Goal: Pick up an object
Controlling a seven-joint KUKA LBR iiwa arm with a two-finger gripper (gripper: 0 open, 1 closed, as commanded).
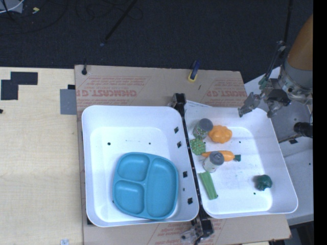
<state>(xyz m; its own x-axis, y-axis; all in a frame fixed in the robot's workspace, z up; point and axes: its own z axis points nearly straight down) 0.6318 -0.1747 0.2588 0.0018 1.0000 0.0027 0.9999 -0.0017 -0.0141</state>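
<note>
The right bin [278, 198] holds several small items: an orange lump [220, 133], a grey round piece [205, 125], a green textured piece [197, 146], an orange carrot-like piece [223, 155] with a grey cap [216, 158], a green stick [208, 185] and a dark green lump [263, 182]. My gripper [259, 107] hangs above the bin's far right corner, clear of all items, its two fingers spread open with nothing between them.
The left bin [97, 137] holds a blue divided plate [145, 186]. A clamp [179, 100] sits where the bins meet at the back, and a blue-yellow clip [193, 71] lies on the cardboard behind. Wooden bench surface stretches to the left.
</note>
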